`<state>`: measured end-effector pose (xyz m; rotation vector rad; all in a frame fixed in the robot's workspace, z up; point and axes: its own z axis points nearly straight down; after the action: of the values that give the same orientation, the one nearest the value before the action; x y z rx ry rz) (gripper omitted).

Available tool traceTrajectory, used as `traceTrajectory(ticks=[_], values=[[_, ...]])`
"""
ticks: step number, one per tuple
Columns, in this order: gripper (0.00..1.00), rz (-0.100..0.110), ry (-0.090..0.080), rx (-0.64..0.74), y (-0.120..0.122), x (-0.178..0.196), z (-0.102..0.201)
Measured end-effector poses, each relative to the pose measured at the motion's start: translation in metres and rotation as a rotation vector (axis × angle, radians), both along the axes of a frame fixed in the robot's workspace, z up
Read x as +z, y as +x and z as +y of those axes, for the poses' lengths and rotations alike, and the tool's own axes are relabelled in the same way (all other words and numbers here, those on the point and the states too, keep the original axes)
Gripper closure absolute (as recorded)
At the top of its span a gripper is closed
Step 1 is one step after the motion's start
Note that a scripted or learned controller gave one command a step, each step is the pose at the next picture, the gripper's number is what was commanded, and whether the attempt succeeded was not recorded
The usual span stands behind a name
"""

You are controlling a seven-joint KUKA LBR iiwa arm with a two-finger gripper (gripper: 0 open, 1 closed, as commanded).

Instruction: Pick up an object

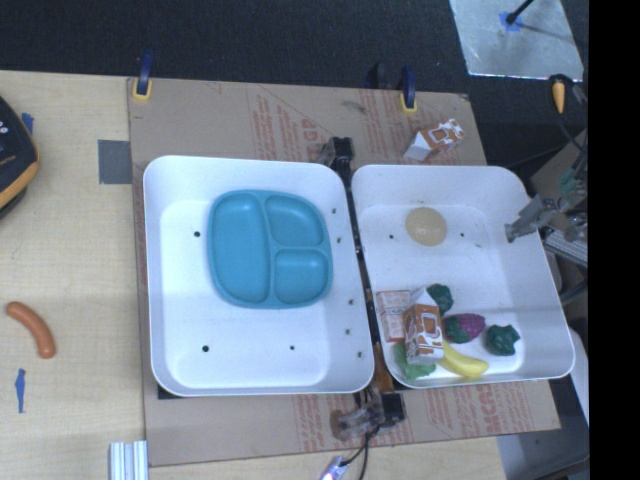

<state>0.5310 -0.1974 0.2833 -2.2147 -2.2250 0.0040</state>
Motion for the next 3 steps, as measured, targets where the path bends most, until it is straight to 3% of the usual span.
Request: traceTrajectory(ticks=[1, 2, 3], values=[[0.0, -0.002, 0.0, -0.001, -0.029, -0.17, 0.073], [0.0, -0.003, -0.002, 0.0, 0.014, -0.191, 0.088], [1.0, -0.002, -0.003, 0.003, 0.014, -0.181, 0.087]])
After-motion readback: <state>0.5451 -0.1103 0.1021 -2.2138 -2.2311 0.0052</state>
